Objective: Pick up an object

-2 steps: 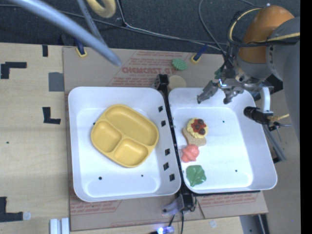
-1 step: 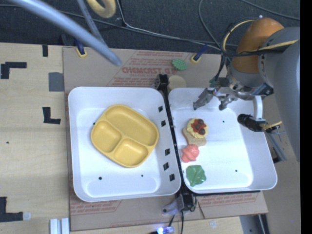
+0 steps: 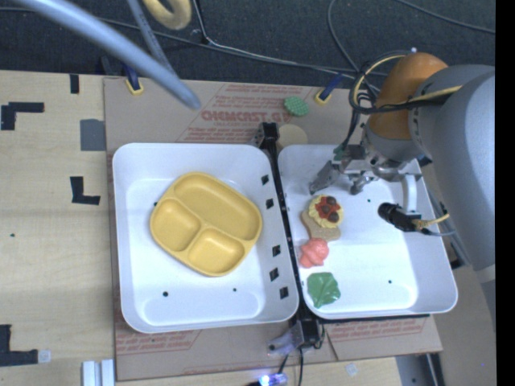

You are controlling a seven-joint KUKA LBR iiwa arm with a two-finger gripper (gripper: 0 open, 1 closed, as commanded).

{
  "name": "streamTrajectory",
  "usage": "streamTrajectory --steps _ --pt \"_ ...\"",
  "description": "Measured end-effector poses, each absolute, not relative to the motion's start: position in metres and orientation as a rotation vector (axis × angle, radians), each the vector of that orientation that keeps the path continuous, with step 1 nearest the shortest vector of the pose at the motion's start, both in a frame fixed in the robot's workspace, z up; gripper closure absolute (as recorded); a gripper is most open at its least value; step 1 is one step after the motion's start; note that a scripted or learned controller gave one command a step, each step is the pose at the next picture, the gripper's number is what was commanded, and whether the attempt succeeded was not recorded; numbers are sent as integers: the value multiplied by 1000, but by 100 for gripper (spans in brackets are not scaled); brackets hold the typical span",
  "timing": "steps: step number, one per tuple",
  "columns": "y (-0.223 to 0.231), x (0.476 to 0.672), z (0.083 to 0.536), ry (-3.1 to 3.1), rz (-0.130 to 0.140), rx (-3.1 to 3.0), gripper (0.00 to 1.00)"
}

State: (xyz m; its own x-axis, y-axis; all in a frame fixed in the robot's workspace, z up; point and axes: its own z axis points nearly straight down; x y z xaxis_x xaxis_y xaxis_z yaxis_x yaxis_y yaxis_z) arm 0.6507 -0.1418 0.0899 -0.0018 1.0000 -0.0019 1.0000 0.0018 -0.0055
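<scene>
Three small toys lie along the left side of the right bin: a round tart with red topping, a pink lump below it, and a green leaf-shaped piece nearest the front. My gripper hangs just above and behind the tart, near the bin's back left. It is open, and nothing sits between its fingers.
The left bin holds a yellow three-compartment plate. A black divider runs between the bins. A small green toy lies on the cardboard behind them. The arm's grey body covers the right bin's far right.
</scene>
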Motion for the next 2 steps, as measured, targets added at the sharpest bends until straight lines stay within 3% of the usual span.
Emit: streamTrajectory --steps 1,2 --pt "-141 652 103 -2224 4 -2217 100" --pt "-142 655 165 -2225 -3 -2221 100"
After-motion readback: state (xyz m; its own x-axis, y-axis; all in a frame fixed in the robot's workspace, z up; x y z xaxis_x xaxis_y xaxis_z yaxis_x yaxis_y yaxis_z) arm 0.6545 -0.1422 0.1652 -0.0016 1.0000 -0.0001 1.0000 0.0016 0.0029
